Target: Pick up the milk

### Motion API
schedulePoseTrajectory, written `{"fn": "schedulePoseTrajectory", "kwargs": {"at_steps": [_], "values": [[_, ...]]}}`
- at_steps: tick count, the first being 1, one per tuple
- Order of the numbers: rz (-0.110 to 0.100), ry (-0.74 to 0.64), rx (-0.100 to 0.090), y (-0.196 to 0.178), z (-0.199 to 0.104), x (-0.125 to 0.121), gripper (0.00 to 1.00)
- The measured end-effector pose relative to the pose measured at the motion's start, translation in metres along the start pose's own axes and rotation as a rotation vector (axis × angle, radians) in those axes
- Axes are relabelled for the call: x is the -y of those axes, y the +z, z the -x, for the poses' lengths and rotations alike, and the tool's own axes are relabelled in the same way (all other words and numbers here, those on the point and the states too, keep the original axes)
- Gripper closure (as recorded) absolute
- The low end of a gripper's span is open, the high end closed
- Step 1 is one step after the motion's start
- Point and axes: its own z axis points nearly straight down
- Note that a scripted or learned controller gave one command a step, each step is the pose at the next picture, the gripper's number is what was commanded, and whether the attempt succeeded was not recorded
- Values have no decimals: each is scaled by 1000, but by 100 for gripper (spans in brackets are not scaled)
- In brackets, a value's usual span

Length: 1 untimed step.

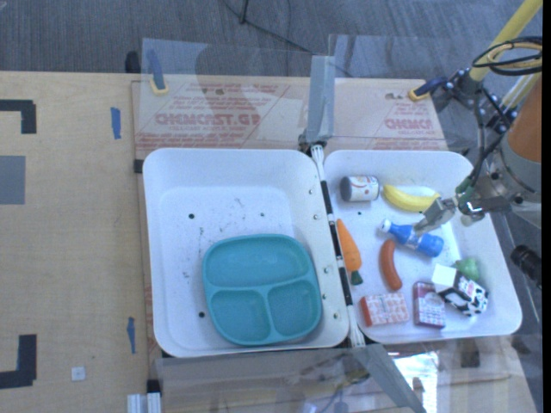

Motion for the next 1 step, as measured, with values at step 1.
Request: {"fn": "schedulePoseTrajectory", "kwargs": {"at_steps": [1], "values": [[-2,62,-1,113,62,44,0]]}}
